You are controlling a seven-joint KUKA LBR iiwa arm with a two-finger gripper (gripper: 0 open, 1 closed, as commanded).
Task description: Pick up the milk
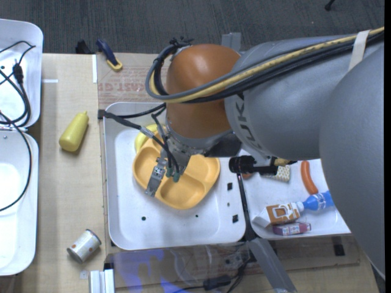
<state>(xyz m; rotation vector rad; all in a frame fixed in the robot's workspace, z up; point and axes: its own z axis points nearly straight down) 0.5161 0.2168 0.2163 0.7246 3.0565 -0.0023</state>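
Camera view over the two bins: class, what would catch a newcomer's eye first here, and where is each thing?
The big grey arm with its orange band reaches in from the right, covering much of the view. Its gripper hangs over a yellow divided plate in the left bin. A yellow mustard bottle and a small can lie on the bench left of that bin.

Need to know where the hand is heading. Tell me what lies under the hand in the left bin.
Under the hand lies a yellow divided plate in the left bin. A yellow item pokes out behind the plate; the arm covers the rest.
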